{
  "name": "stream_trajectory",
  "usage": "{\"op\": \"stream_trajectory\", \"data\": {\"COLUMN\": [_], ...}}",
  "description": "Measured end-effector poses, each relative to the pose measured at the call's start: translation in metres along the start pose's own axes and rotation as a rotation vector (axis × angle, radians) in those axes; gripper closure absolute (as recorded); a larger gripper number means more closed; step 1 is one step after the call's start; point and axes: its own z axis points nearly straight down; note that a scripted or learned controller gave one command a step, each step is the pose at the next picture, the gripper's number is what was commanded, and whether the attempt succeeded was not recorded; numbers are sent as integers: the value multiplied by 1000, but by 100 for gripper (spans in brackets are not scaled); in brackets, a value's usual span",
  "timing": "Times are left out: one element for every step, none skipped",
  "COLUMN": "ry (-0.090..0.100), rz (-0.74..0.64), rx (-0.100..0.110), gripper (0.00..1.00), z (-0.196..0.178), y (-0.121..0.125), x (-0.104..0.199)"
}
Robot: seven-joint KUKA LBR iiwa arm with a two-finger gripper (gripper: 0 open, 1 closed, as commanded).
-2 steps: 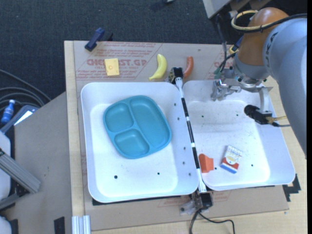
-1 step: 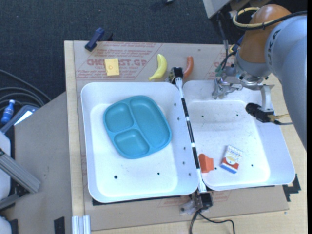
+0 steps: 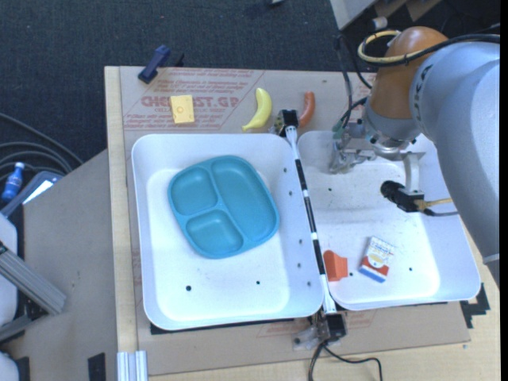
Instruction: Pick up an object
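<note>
Carton (image 3: 378, 259) far from gripper (image 3: 343, 162) (orange block (image 3: 336, 266) beside)

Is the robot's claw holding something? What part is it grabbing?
Nothing that I can see. The claw sits in the right bin, apart from the small box and orange block.

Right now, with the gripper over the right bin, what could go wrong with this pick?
1. The gripper hangs over bare floor near the top-left corner of the right bin. It is apart from the small carton and the orange block, which lie at the bin's lower edge. Closing here would likely grab nothing.
2. The orange block lies close to the bin's left wall, so that wall may hinder a grasp there.
</note>
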Motion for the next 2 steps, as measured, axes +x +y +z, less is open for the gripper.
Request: {"op": "stream_trajectory", "data": {"ry": [-2,-3], "rz": [-1,-2], "rx": [-3,-5], "gripper": [100,100], "z": [-11,-21], "y": [1,1], "x": [0,0]}}
